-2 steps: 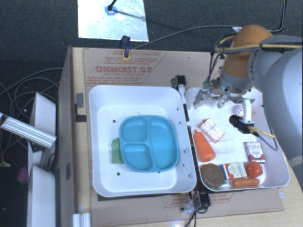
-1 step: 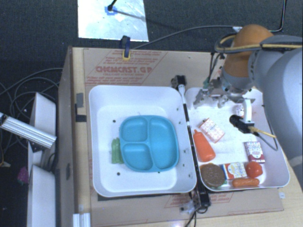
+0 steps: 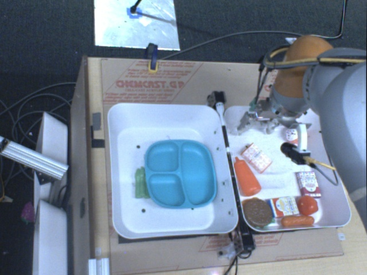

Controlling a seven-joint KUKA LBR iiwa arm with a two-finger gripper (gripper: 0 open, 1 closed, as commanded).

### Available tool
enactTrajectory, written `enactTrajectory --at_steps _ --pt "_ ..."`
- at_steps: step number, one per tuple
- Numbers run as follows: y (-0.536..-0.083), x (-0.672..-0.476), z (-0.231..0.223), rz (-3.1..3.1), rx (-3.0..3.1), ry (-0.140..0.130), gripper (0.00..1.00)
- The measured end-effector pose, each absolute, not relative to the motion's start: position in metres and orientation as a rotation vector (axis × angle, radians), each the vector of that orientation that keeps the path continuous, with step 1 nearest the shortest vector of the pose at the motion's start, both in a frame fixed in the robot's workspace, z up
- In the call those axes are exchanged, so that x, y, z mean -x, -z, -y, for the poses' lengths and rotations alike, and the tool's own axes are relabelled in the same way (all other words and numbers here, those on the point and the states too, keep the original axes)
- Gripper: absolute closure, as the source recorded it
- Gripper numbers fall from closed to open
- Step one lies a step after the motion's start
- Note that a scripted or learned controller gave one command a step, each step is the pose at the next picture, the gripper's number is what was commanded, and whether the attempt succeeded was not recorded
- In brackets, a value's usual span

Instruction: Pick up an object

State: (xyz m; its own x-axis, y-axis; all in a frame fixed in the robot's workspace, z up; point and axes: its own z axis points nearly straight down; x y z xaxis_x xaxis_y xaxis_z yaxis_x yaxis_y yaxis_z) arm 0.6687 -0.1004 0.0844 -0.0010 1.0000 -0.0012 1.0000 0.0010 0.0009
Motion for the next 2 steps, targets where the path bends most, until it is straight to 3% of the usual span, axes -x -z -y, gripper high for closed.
enactTrajectory --at_steps 1,2 --pt "-0.085 -0.663 0.084 -2.226 -2.215 -0.001 0.0" --pt "-0.096 -0.664 0.084 -2.227 -2.211 -0.004 1.0"
